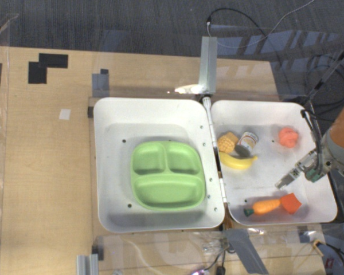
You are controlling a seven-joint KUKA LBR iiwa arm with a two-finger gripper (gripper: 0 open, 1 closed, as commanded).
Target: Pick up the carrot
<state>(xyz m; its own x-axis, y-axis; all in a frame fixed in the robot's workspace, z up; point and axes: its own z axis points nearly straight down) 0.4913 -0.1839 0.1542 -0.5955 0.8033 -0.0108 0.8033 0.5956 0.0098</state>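
Note:
The carrot point(264, 206), orange with a green top pointing left, lies flat near the front edge of the right bin point(327, 213). An orange-red block point(292, 203) touches its right end. My gripper point(288, 179) hangs over the right bin, just above and to the right of the carrot, apart from it. It reaches in from the right edge and holds nothing that I can see.
Also in the right bin are a yellow banana point(238, 161), a corn cob point(227, 141), a small can point(248, 142) and a red fruit point(288, 137). The left bin point(109, 153) holds a green divided plate point(167, 173).

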